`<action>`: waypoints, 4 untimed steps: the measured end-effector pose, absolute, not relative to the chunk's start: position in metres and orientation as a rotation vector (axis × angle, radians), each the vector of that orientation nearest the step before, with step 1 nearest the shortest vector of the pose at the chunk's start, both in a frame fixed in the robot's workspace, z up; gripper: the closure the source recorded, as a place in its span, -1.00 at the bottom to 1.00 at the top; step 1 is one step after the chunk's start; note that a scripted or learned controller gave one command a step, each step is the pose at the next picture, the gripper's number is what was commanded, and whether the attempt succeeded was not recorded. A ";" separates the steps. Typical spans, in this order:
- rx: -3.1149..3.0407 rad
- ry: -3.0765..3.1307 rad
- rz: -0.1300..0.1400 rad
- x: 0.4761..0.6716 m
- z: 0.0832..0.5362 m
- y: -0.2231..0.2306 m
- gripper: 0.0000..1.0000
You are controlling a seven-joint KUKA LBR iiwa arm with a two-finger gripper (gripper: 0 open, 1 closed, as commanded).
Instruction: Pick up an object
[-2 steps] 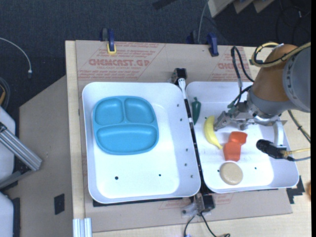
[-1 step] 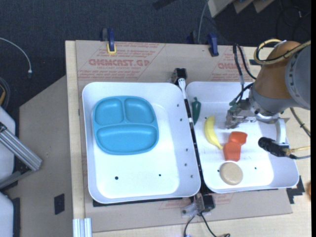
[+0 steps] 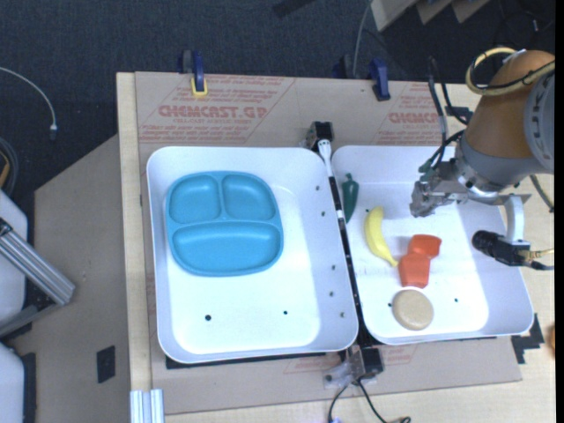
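Two white bins are seen side by side on the bench. In the left bin (image 3: 176,324) a blue divided plate (image 3: 226,222) is laid toward the far left. In the right bin (image 3: 493,311) a banana (image 3: 379,236) is found left of centre, with a green pepper (image 3: 350,194) beyond it by the bin's left wall. An orange block (image 3: 418,259) lies just right of the banana, and a tan disc (image 3: 412,309) near it. The gripper (image 3: 429,199) is held above the bin's far part, right of the banana.
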State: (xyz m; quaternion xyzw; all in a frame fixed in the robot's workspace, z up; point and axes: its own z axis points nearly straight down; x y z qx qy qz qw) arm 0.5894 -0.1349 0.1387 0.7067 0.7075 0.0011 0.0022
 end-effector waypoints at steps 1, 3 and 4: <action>2.217 2.218 0.004 0.589 0.182 -0.138 1.00; 2.220 2.225 -0.001 0.596 0.233 -0.093 1.00; 2.217 2.230 0.000 0.595 0.226 -0.030 1.00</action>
